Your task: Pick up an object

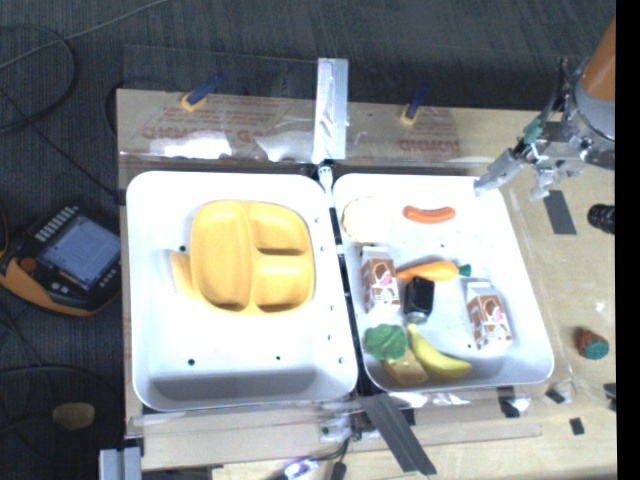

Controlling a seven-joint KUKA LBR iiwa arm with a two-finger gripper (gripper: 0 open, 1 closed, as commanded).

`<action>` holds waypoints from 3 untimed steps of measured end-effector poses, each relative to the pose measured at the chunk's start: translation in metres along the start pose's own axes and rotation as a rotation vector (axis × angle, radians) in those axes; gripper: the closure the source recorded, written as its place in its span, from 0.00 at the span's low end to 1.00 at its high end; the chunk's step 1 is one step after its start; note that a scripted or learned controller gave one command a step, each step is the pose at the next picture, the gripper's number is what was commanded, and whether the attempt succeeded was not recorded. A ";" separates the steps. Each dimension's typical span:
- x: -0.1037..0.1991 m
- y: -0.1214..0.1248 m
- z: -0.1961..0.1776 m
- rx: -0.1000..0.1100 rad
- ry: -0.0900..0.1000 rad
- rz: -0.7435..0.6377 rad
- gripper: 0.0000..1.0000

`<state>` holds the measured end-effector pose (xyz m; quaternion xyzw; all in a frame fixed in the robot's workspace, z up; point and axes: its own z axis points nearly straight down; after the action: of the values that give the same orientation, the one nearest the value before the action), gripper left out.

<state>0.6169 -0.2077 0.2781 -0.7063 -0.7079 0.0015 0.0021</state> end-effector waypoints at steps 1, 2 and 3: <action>0.095 0.020 0.104 0.001 0.001 -0.059 0.00; 0.052 0.054 0.174 -0.023 -0.012 -0.060 0.00; 0.001 0.052 0.070 -0.005 -0.005 -0.121 0.00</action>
<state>0.6685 -0.2066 0.2079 -0.6623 -0.7492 0.0016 -0.0014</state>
